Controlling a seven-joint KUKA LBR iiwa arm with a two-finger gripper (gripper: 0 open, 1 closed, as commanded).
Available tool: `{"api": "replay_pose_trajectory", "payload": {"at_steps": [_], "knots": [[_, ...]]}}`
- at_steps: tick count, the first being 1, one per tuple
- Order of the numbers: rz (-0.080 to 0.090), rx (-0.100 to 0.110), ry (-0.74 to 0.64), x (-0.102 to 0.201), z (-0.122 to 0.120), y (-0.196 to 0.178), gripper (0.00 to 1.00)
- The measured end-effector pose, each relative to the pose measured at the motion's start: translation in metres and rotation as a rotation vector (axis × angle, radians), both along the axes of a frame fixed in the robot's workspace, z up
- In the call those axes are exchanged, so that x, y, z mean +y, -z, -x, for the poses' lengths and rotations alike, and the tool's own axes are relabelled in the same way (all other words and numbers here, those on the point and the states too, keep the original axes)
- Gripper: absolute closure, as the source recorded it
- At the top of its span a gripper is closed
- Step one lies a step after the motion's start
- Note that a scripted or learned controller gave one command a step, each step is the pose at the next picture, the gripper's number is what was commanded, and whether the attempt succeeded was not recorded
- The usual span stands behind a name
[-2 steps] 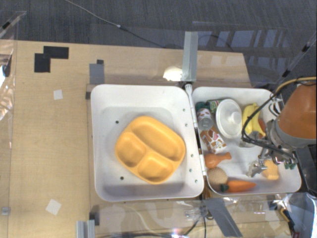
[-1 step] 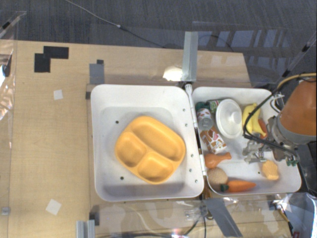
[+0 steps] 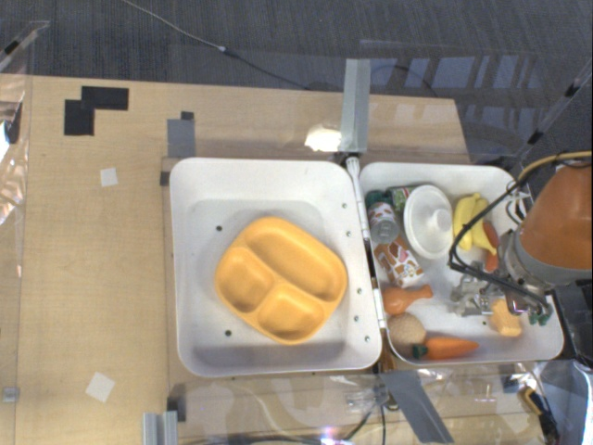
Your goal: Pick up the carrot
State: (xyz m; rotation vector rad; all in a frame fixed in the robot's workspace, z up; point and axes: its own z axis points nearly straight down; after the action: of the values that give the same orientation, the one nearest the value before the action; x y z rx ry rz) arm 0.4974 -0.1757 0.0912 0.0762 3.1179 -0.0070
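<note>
Your gripper (image 3: 474, 297) sits low in the right bin (image 3: 547, 346), near that bin's right side, with the arm's orange band (image 3: 562, 216) above it at the frame's right edge. You cannot tell from this view whether it is released or clenched; the metal parts blur together, and nothing is visibly held. Just right of the gripper lies a yellow wedge-shaped piece (image 3: 506, 319). The carrot (image 3: 448, 347) lies flat along the bin's near wall, below and left of the gripper, apart from it, its green end pointing left. A round beige item (image 3: 406, 328) lies just beside that end. Further up you see a white cup (image 3: 429, 219), a banana (image 3: 468, 219) and a small can (image 3: 383, 221). The left bin (image 3: 185, 248) holds a yellow divided plate (image 3: 281, 278).
</note>
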Motion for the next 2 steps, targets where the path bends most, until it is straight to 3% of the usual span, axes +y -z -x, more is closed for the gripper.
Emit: {"api": "replay_pose_trajectory", "payload": {"at_steps": [1, 2], "knots": [[-0.004, 0.007, 0.017, 0.0298, -0.0866, 0.001, 1.0], [-0.003, 0.009, 0.018, 0.029, -0.0857, 0.0015, 0.0]]}}
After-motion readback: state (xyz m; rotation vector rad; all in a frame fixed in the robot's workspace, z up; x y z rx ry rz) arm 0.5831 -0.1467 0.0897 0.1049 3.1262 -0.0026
